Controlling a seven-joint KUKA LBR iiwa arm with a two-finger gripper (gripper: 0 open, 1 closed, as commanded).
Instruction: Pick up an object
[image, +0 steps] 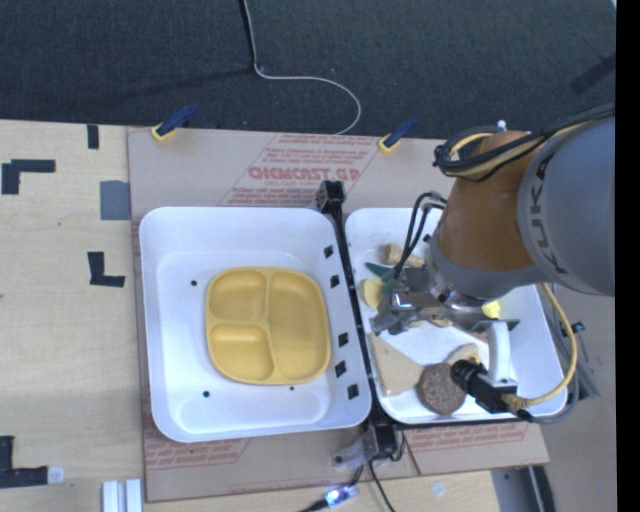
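Observation:
My gripper (398, 312) hangs low over the left part of the right bin (545, 345), the grey and orange arm covering much of that bin. Just left of the gripper lies a small yellow object (372, 293), with a dark green piece (381, 269) above it. A tan flat piece (398, 371) lies below the gripper, and a round brown disc (438, 388) rests near the bin's front edge. I see nothing clearly held.
The left bin (165, 300) holds a yellow divided plate (268, 325) in its middle. A black divider (345, 300) runs between the bins. Cardboard underlay and blue-yellow clamps (173, 122) sit at the back.

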